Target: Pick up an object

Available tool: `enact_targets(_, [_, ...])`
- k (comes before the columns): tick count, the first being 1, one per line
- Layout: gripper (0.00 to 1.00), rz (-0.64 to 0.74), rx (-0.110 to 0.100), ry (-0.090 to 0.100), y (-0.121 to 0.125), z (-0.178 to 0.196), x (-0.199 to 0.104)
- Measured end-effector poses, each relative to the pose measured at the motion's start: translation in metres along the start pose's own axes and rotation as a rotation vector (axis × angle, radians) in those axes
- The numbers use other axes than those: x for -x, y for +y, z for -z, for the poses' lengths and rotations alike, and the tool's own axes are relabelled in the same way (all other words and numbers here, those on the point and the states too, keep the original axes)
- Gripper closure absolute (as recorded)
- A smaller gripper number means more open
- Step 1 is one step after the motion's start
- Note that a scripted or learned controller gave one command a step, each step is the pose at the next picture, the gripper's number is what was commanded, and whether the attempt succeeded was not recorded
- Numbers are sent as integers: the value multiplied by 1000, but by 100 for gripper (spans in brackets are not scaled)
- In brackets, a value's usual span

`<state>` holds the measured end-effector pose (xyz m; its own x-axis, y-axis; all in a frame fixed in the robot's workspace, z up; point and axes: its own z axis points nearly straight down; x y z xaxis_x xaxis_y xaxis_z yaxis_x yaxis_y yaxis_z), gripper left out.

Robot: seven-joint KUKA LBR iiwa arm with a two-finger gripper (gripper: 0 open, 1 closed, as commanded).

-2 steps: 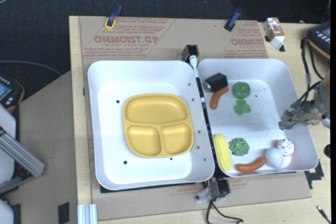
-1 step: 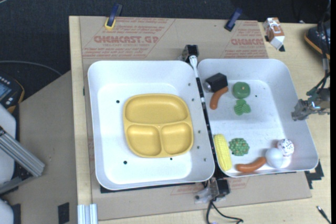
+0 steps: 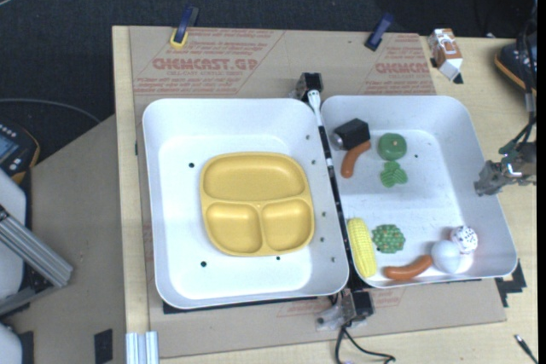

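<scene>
The right bin (image 3: 444, 119) holds several small items. A black block (image 3: 351, 132) lies at its back left, with an orange sausage (image 3: 353, 158) just in front of it. A green disc (image 3: 392, 146) and a green leafy piece (image 3: 392, 176) sit near the middle. Along the front lie a yellow corn cob (image 3: 361, 246), a green broccoli piece (image 3: 389, 238), a second sausage (image 3: 408, 270), a white ball (image 3: 445, 256) and a spotted white die (image 3: 464, 239). My gripper (image 3: 499, 175) is a small grey shape over the bin's right rim, apart from every item.
The left bin (image 3: 171, 149) holds a yellow divided plate (image 3: 256, 202). Clamps (image 3: 182, 26) (image 3: 378, 31) stand on the cardboard behind the bins. A small box (image 3: 445, 51) lies at the back right. Cables and a connector (image 3: 350, 311) sit at the front edge between the bins.
</scene>
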<state>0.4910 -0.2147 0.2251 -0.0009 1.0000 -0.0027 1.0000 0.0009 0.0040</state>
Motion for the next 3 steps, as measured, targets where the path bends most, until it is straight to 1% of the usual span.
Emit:
enact_targets(1, [100, 4, 1, 1, 44, -3, -35])
enact_targets(2, [100, 6, 2, 2, 84, 4, -80])
enact_targets(3, [100, 5, 1, 2, 104, 10, -125])
